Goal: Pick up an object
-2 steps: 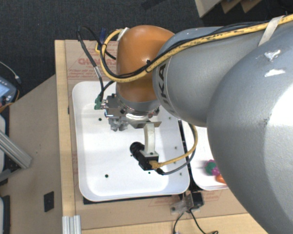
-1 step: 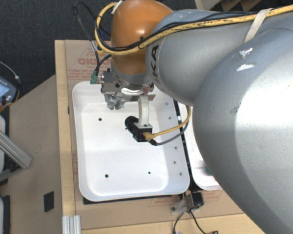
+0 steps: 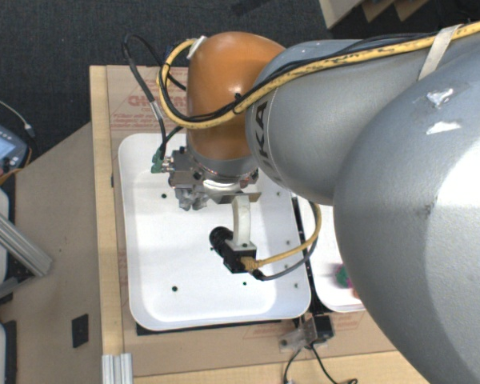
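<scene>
1. A small object (image 3: 342, 277), showing green and pink, is lying in the right bin (image 3: 330, 250), towards that bin's near left corner. The arm (image 3: 384, 150) is covering most of it, so its shape cannot be told.
2. A narrow white strip of the right bin is showing between the arm and the left bin (image 3: 144, 246), and the object is sitting at the strip's right edge.
3. The gripper (image 3: 190, 201) is hanging over the far half of the left bin, well apart from the object and pointing down at the bare white floor there. From this angle it cannot be told whether it is open or shut, or whether it is gripping anything.
4. A few dark specks (image 3: 174, 288) are dotting the left bin's floor: one near the front, one just left of the gripper.
5. The grey arm is reaching in from the right and taking up the upper right of the view. Its orange band (image 3: 224, 78) is sitting directly above the gripper.
6. The pale brown bench (image 3: 108, 214) is bearing both bins side by side, with red print along its far edge.
7. A dark floor (image 3: 56, 30) is lying beyond the bench.
</scene>
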{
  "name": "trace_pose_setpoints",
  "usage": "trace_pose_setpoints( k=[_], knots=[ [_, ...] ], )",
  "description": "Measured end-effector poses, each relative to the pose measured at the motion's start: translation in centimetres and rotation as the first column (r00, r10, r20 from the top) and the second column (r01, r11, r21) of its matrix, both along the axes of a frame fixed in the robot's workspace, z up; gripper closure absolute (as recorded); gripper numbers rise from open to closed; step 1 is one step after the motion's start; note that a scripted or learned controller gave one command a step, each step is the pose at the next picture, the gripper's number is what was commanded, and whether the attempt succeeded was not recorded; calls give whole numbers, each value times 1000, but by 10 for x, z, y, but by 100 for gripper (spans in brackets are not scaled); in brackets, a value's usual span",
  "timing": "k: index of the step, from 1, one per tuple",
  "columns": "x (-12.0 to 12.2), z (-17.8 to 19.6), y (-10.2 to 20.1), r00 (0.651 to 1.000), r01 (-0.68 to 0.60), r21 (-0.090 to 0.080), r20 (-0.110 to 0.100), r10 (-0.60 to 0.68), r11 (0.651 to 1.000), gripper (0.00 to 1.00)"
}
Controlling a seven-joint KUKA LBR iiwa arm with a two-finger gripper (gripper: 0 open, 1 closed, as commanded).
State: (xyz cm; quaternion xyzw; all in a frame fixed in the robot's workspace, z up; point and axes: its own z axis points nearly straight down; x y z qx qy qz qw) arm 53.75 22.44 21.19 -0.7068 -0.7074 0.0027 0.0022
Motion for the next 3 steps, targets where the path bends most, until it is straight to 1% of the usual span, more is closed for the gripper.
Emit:
trace_pose_setpoints(
  k=[1, 3],
  knots=[
    [3, 10, 0, 1000, 2, 1, 5, -2, 1000, 100],
    [3, 30, 1, 1000, 3, 2, 7, -3, 1000, 100]
  ],
)
